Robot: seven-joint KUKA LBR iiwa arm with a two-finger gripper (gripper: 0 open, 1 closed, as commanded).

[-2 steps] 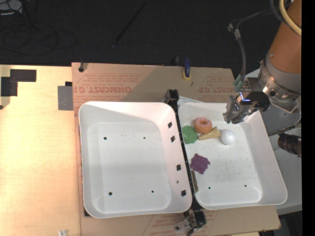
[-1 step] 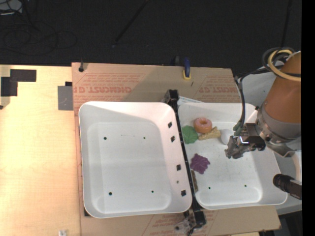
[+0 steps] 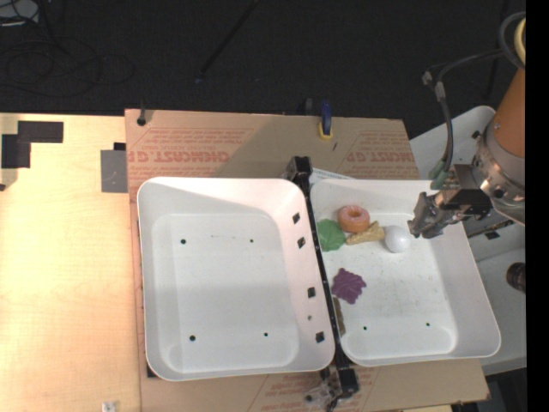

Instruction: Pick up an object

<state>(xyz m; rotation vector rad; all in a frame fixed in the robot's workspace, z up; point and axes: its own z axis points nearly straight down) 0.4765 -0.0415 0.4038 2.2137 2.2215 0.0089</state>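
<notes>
Near the back of the right bin (image 3: 463, 316), a cluster of small objects is seen: a white ball (image 3: 397, 240), a tan piece (image 3: 366, 233), an orange ring (image 3: 353, 218), a green lump (image 3: 330, 234) and, set a little apart toward the front, a purple lump (image 3: 348, 285). The gripper (image 3: 422, 224) is poised just beside the white ball at the bin's right side; whether it is open or closed cannot be told, and nothing is seen to be held. The pick is judged not yet made. The left bin (image 3: 171, 230) is shown alongside, both resting on cardboard (image 3: 214, 148) over a pale wooden bench (image 3: 60, 256), with dark floor and cables (image 3: 51, 7) behind.
</notes>
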